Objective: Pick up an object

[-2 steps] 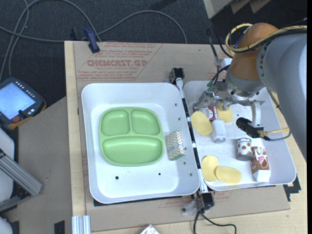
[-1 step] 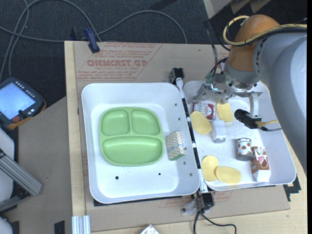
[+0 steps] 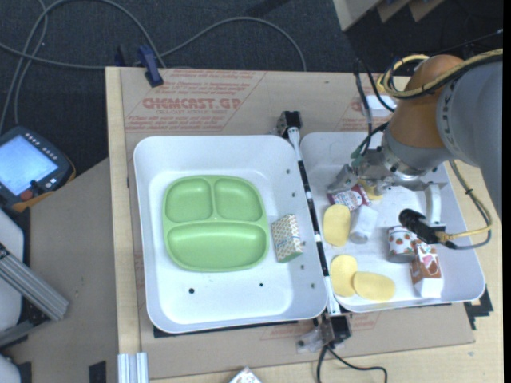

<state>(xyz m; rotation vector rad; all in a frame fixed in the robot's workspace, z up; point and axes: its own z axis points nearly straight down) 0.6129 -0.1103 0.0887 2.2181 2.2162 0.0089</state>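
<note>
Below jaws (image 3: pixel 357 183), yellow chip (image 3: pixel 336 224), right bin (image 3: pixel 471 282)

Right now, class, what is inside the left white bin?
The left white bin holds a green divided plate and a small patterned block beside it. Whatever lies beneath the plate is covered.

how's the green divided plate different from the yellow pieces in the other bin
The green divided plate is one large tray with three compartments; the yellow pieces are several small, plain, rounded items. The plate is green and lies in the left bin; the yellow pieces lie in the right bin, among other small objects. Both lie flat on a bin floor.
</note>
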